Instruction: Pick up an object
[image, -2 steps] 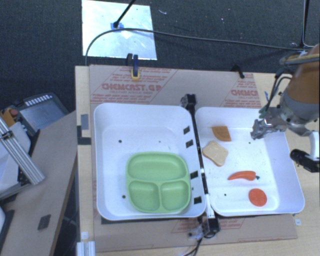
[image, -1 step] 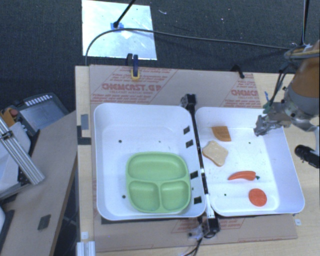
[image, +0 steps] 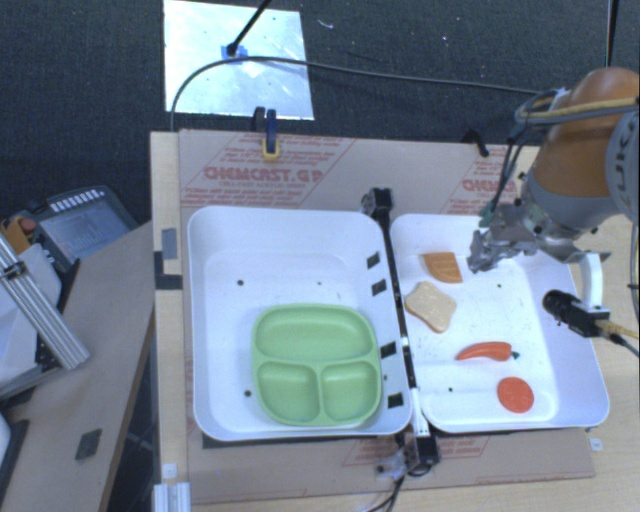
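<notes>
The claw (image: 484, 252) hangs over the right bin (image: 575, 400), just right of the cracker (image: 441, 267); whether it is open I cannot tell. It holds nothing visible. A descent here may miss the cracker, striking the bin floor.

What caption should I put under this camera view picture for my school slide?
Robot claw hovers over the right bin near an orange cracker, bread slice, chili pepper and red disc; green tray sits left.
</notes>
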